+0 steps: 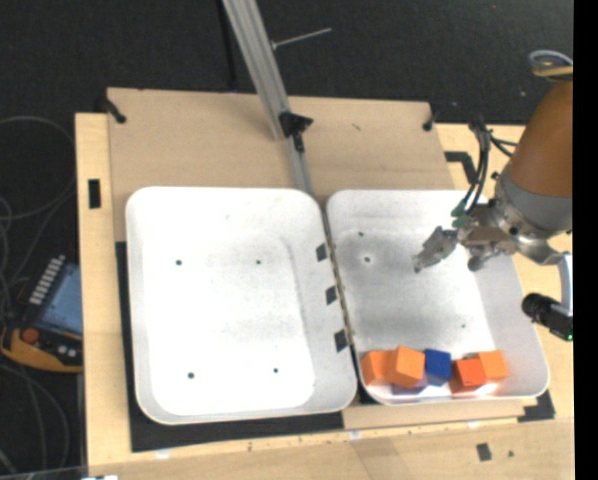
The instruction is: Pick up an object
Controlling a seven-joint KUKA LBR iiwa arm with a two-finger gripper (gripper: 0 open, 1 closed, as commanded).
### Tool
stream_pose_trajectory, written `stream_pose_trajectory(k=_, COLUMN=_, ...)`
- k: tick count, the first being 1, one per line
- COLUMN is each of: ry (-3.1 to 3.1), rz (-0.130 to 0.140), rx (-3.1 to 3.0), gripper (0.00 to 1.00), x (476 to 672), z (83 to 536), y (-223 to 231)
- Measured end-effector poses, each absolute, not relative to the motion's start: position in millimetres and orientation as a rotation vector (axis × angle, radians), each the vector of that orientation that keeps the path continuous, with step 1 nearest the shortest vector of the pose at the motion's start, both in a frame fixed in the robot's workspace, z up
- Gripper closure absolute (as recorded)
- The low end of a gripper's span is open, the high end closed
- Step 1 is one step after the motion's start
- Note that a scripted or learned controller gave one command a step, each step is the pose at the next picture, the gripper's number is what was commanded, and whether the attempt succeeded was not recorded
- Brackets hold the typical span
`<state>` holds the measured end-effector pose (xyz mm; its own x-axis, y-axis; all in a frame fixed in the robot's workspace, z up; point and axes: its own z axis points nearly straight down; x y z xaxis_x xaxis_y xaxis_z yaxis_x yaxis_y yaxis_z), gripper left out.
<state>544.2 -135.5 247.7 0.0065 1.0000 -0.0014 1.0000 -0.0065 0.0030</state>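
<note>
Along the front wall of the right bin [379,218] lies a row of small blocks: an orange block [378,365], a second orange block [409,364], a blue block [437,364], and two more orange blocks [469,373] [493,364]. My gripper [451,258] hangs over the right bin's middle right, well behind the row. Its fingers are spread open, and only white bin floor shows between them.
The left bin [229,298] lies beside the right one, with dark clips along the shared edge. A slanted metal rail [264,58] runs from the top down to the bins' junction. Cables and a handheld pendant [49,313] lie off the bench at left.
</note>
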Motion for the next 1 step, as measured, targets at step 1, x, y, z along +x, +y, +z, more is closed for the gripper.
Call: stream_pose_trajectory(k=1, ry=2.225, rz=-0.007, rx=2.228, gripper=0.0, x=488.0, z=115.9, y=-115.6)
